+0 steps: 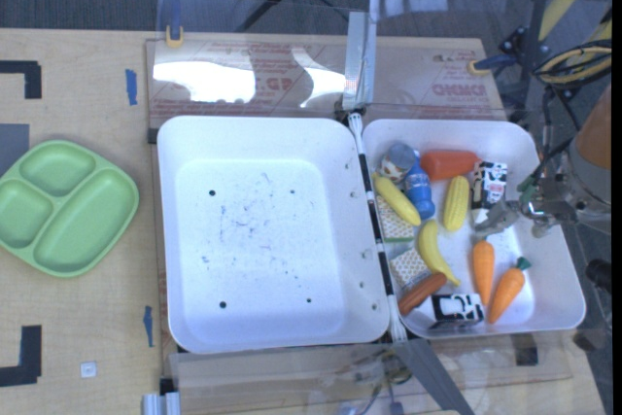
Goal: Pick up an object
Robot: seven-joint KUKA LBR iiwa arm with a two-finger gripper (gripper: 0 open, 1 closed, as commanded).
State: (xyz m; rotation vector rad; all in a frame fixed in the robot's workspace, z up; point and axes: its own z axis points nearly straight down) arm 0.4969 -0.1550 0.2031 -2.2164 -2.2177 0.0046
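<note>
Approach step: jaws (498,215), seemingly empty, state unclear, hover just above orange plastic carrot (483,269); I'd descend next.

Glossy plastic bins (185,209), wood bench (78,63)

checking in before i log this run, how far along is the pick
Done: the gripper has reached into the right bin, low beside the corn and the carrots. In hand: nothing visibly between its fingers. Left: grasp one toy and lift it; all of them lie in that bin, and the left bin holds none.
</note>
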